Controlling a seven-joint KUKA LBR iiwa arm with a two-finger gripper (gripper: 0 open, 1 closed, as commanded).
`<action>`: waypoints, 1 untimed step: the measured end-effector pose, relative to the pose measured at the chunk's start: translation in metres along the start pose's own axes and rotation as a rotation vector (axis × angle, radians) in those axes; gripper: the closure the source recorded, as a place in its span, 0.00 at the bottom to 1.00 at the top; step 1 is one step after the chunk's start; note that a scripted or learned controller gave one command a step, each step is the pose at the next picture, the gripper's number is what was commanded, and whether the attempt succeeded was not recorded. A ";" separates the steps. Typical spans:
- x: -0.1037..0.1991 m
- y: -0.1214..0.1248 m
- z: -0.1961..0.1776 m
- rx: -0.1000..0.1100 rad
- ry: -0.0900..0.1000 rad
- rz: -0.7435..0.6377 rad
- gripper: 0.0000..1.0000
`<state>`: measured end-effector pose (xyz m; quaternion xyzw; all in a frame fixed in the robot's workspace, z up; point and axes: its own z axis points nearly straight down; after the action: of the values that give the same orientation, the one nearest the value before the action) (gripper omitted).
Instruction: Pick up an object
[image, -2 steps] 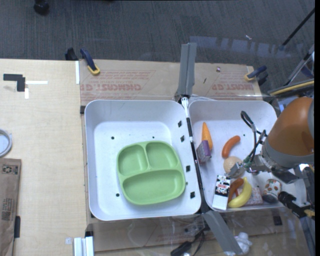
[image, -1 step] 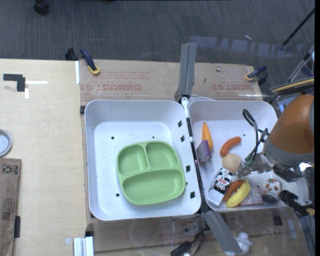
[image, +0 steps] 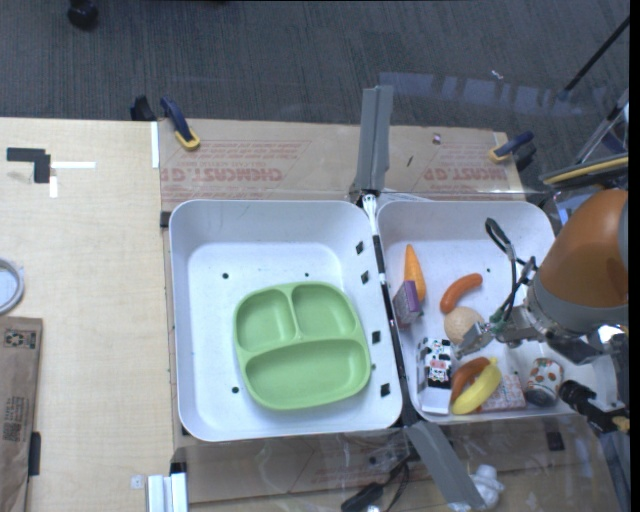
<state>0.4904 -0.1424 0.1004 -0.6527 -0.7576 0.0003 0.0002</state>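
Left bin (image: 190, 300): shallow, white, rigid. Holds one green divided plate (image: 300, 345), three compartments, lying flat near the middle.

Right bin (image: 540, 215): same make, touching the left bin along the shared wall. Holds the pickable lot, crowded toward its near-left part.

Arm (image: 590, 260): grey with orange band, reaching in from the right, wrist over the right bin's right half.

Gripper (image: 478, 338): low over the cluster, just beside the onion. State of the jaws: cannot tell; the wrist and cabling hide them, and nothing is seen between them.

Banana (image: 476, 388): yellow, curved, near front wall. Judged light, plastic, smooth; best taken across its narrow middle.

Carrot (image: 413, 272): orange, tapered, lying lengthwise beside the dividing wall. Judged stiff and light; the thick end offers the surer hold, though the wall crowds one side.

Sausage (image: 461, 291): orange-red, short, lying apart from its neighbours. Judged the easiest candidate: firm, narrow, free on both sides.

Onion (image: 463, 323): pale, round. Judged slippery; a pinch off its widest line would likely squirt it out.

Milk carton (image: 436, 362): small, black-and-white, flat faces; judged an easy hold across its sides.

Purple packet (image: 407, 298): small, against the carrot; judged thin and awkward.

Patterned cup (image: 545, 377): small, near the right front corner, under the arm.
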 end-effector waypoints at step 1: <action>0.014 0.085 0.009 0.000 0.000 -0.110 0.00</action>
<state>0.5725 -0.1155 0.0915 -0.6099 -0.7924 0.0004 0.0002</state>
